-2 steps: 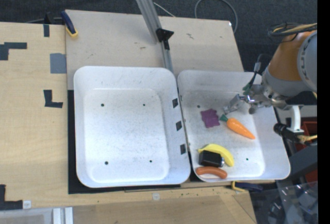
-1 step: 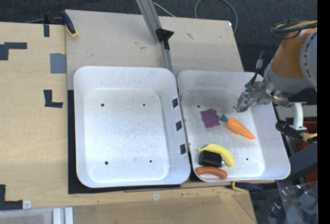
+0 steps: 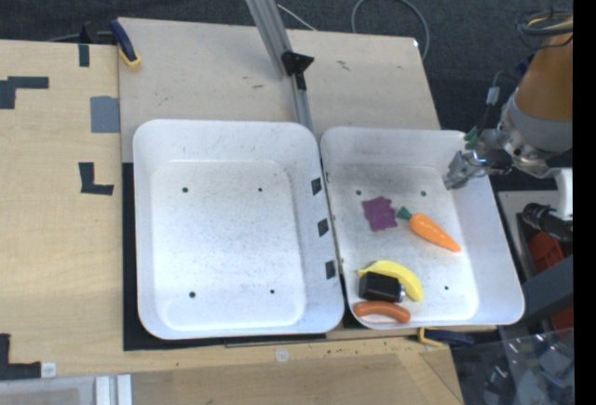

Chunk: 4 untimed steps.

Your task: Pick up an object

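Carrot (image 3: 434, 230) lies just right of purple piece (image 3: 378, 213) in right bin (image 3: 494, 301). Gripper (image 3: 458, 171) hovers up-right of purple piece (finger state: you cannot tell). Likely light, stiff, slick toy; grip thick middle, across width.

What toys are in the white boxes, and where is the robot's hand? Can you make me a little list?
right bin: holds all four toys
purple flat piece: middle of right bin
orange toy carrot: just right of the purple piece
yellow toy banana: near front edge, beside a small black block
red toy sausage: front rim
left bin: white, speckled
gripper: above right bin's far right corner, holding nothing seen
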{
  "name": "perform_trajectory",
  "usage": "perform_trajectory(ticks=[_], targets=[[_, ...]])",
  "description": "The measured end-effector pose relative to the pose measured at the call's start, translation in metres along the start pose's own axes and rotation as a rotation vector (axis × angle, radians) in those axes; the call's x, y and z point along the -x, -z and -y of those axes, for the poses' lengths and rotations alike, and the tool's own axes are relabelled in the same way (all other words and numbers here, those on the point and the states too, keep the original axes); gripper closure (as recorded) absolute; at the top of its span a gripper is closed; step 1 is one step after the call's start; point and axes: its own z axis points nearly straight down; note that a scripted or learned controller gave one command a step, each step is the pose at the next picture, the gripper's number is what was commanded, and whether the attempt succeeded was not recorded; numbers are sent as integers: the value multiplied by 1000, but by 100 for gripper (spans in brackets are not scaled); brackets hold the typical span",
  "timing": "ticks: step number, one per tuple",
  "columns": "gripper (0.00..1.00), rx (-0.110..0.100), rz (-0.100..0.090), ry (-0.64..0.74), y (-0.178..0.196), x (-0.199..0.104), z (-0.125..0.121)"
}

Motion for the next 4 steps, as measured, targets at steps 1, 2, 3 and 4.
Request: perform_trajectory(ticks=[1, 2, 3, 4], targets=[[100, -2, -1, 1, 39, 0, -1], [100, -3, -3, 6, 49, -53, -9], [100, -4, -4, 7, 57, -110, -12], [100, -5, -4, 6, 62, -159, -17]])
